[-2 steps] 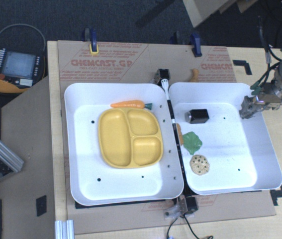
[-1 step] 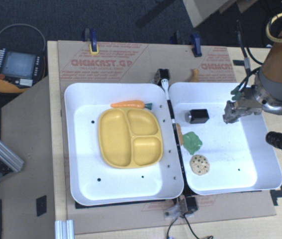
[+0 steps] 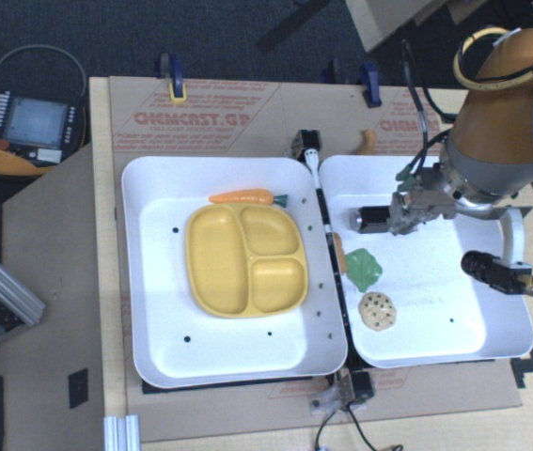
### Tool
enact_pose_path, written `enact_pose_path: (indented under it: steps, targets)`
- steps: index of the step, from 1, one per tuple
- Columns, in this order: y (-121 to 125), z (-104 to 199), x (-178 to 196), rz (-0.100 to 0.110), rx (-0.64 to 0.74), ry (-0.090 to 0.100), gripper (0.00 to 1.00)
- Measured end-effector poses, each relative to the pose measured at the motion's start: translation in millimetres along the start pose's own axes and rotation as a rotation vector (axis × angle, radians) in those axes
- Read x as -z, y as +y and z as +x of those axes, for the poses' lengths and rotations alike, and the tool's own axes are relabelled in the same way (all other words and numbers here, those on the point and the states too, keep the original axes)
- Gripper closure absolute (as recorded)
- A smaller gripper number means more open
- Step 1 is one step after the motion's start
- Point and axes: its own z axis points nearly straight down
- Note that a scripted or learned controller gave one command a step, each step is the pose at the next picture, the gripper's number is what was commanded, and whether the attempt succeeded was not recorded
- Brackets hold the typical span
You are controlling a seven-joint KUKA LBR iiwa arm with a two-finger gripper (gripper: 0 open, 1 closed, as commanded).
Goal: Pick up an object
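- I read red print, "CHEMCAST GP", on the brown board (image 3: 219,111) behind the left bin (image 3: 144,252).
- A second red print, on the same board behind the right bin (image 3: 501,346), is partly hidden by the arm; I can't make it out.
- The handheld screen (image 3: 36,120) at far left is too small to read.

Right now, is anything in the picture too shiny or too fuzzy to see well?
In the camera view, both white bins glare brightly, washing out their walls; the yellow tray and cookie look sharp; the gripper is dark and slightly blurred, so its jaws are hard to read.
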Motion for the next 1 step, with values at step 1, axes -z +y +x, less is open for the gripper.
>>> enact_pose_path:
  steps: [1]
  targets:
    - [-8.4,51.8,-9.2,0.0,0.0,0.001,1.0]
